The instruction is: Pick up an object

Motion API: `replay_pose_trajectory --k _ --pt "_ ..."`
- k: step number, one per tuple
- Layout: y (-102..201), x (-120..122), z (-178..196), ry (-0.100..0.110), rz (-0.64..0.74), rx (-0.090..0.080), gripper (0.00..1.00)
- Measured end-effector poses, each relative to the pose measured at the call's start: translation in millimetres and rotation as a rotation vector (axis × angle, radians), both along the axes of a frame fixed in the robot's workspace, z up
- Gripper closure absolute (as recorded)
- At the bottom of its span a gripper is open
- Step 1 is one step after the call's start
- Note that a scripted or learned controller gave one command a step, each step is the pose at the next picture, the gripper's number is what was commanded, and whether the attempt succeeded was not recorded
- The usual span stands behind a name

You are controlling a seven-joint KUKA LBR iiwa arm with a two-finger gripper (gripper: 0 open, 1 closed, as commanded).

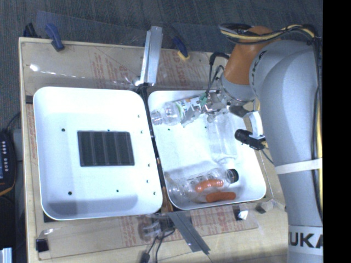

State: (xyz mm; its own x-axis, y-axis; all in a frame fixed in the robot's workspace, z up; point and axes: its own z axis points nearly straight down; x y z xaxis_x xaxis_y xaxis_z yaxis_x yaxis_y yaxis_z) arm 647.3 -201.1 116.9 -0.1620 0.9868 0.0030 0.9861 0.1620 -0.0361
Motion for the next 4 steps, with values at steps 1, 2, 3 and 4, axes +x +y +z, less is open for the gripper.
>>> replay_pose_trajectory --k 1,2,3,4 --pt "3.5 -5.5 -21.8 -0.004 0.061 -0.01 0.0" --pt "-6.1 9.7 75.5 -0.035 -0.025 0.001 0.0" --pt "-10.7 7.6 32.7 -0.029 -0.037 -0.001 0.0" --pt "-8.7 7.7 41.8 -0.024 -0.029 0.0 1.0"
